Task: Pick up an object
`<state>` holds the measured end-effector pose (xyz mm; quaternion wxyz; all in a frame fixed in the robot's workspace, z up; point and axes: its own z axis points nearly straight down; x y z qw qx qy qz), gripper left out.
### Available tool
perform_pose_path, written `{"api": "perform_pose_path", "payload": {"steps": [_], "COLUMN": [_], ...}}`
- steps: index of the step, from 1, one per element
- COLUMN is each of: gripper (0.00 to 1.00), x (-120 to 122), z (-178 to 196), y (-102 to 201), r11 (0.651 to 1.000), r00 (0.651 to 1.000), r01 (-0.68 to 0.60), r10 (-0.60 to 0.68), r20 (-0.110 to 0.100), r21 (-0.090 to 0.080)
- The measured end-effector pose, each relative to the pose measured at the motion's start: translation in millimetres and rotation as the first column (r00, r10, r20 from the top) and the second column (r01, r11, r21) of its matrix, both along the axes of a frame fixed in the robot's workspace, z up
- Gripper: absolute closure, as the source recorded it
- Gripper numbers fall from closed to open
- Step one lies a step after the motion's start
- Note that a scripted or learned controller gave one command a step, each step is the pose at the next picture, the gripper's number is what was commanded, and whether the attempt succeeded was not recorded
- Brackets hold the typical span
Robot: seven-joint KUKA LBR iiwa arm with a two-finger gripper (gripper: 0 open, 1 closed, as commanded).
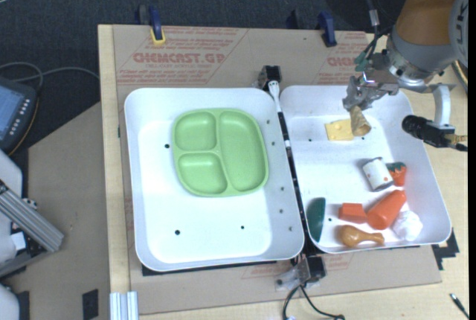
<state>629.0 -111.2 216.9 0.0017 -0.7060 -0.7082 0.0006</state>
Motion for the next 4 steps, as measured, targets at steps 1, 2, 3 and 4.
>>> {"api": "perform_pose_path", "payload": {"steps": [1, 2, 3, 4], "gripper": [1.00, 1.00, 1.00, 1.00], "x": [-15, -28, -50, -51], "z": [10, 11, 9, 17], "y": [43, 83, 132, 174], "r11": [1.000, 1.000, 1.000, 1.000], "r00": [1.000, 1.000, 1.000, 1.000], "r01": [0.001, 0.000, 0.001, 0.001], "r10": [-0.001, 0.000, -0.001, -0.001], "r20": [0.001, 0.000, 0.000, 0.005], "r21": [-0.001, -0.001, -0.001, -0.001]}}
